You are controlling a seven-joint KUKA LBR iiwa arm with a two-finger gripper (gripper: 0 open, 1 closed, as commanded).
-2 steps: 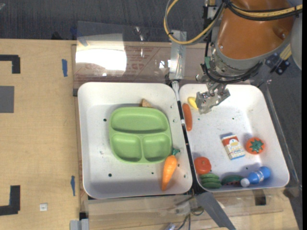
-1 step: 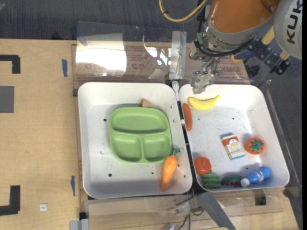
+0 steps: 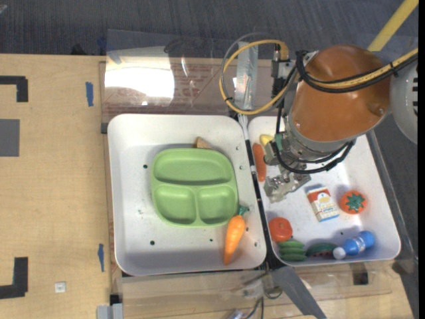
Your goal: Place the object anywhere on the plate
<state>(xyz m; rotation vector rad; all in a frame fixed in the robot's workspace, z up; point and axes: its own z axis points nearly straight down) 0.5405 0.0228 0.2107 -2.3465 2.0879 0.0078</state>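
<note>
Trouble is looming: the arm (image 3: pixel 339 92) is hanging over the right bin (image 3: pixel 382 178), well right of the green plate (image 3: pixel 194 185), and whether its jaws are spread or pinching anything I cannot tell. The carrot (image 3: pixel 234 236) is lying just off the plate's lower right corner, risking being knocked farther away.

The bench (image 3: pixel 46 178) bears two white bins side by side: left bin (image 3: pixel 126 198), right bin (image 3: pixel 382 205).

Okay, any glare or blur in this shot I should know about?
Camera view: strong glare on the clear panel behind the left bin; the gripper looks soft and hard to read; the green plate and carrot are sharp, evenly lit.
</note>
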